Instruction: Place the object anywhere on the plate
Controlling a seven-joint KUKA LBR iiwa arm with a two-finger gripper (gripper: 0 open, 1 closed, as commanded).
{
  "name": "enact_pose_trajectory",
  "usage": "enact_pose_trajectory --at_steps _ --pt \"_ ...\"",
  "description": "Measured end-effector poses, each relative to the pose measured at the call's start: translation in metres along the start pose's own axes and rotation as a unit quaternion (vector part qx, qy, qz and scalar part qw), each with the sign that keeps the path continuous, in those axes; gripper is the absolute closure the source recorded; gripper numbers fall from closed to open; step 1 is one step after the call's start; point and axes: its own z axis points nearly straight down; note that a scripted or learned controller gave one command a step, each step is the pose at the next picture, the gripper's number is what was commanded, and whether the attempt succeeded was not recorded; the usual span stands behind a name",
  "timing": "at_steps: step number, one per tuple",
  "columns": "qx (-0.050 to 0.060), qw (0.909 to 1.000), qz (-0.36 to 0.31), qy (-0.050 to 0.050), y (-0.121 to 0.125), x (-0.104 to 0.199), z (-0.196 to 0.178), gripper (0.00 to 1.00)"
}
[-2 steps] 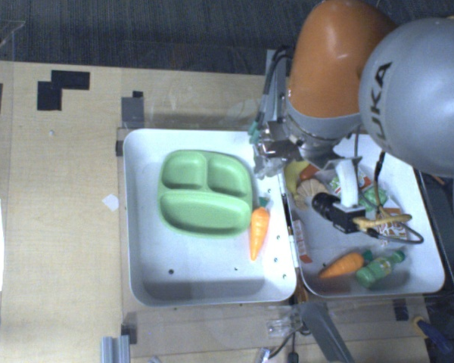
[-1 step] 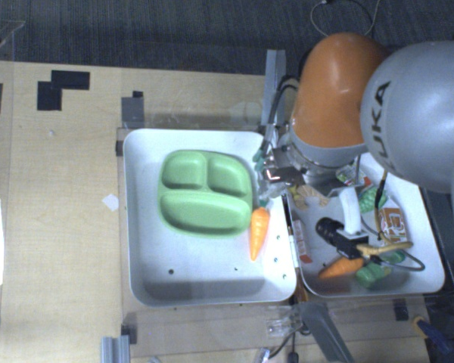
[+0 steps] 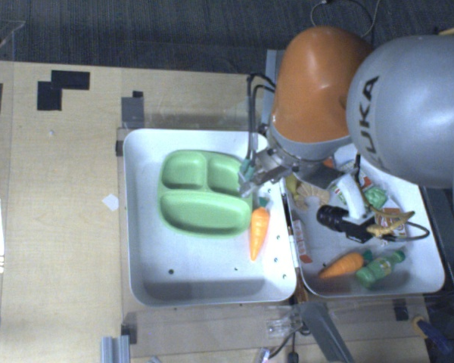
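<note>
The arm (image 3: 378, 104) looms nearest; jaws' state cannot be told. The carrot (image 3: 258, 231) beside the plate (image 3: 200, 191) looks light, rigid, slick; mid-body suits gripping.

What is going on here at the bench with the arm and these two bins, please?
The KUKA arm reaches in over the two white bins. Its gripper sits at the right edge of the green plate in the left bin. A carrot lies in that bin just beside the plate, not on it. The right bin holds a jumble of items, including a second carrot. Nothing rests on the plate yet.
</note>
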Motion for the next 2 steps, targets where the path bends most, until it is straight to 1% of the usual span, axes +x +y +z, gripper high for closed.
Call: enact_pose_trajectory --at_steps 1,2 --pt "0.000 0.9983 0.058 0.000 -0.017 0.030 -0.066 1.00" --pt "0.001 0.9999 0.015 0.000 -0.033 0.038 -0.059 1.00"
